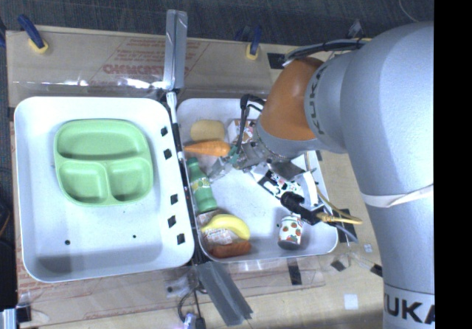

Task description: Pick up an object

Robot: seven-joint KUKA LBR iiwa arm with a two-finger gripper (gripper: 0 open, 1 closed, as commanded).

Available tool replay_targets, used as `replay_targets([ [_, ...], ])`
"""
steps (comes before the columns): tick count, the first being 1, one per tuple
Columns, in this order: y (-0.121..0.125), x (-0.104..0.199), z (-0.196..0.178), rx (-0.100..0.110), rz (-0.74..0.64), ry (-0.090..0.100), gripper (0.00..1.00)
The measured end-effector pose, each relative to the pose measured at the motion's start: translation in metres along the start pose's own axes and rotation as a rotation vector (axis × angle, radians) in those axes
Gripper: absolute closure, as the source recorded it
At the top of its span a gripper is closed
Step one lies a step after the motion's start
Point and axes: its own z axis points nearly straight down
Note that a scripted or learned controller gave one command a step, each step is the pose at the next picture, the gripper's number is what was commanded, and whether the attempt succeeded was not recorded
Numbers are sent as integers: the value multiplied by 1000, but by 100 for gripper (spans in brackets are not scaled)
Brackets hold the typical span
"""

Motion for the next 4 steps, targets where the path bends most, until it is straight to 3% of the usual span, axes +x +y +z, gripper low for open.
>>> replay_targets([
  [1,0,1,-7,3,-6,3,100],
  [2,1,1,-7,3,-6,3,0],
  [3,53,-11,2,4,118,9,0],
  [4,54,-11,-6,6,112,9,100],
])
